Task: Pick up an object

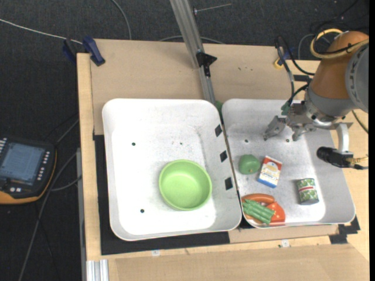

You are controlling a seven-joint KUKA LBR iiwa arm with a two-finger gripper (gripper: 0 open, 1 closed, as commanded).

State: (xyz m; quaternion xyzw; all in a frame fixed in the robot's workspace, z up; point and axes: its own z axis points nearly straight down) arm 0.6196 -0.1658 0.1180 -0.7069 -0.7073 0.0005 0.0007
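The end effector (283, 129) hangs over the upper part of the right bin (328, 212) with its fingers spread and nothing between them. The likeliest failure, as I judge it, is a descent onto bare bin floor, since every candidate lies lower in the bin, well apart from the fingers. The small carton (270, 171) and the green lump (249, 164) are nearest, side by side; the can (306, 191) sits further toward the bin's near right. The plate of vegetables (263, 210) rests at the bottom edge. The green bowl (185, 184) sits in the left bin (123, 157).
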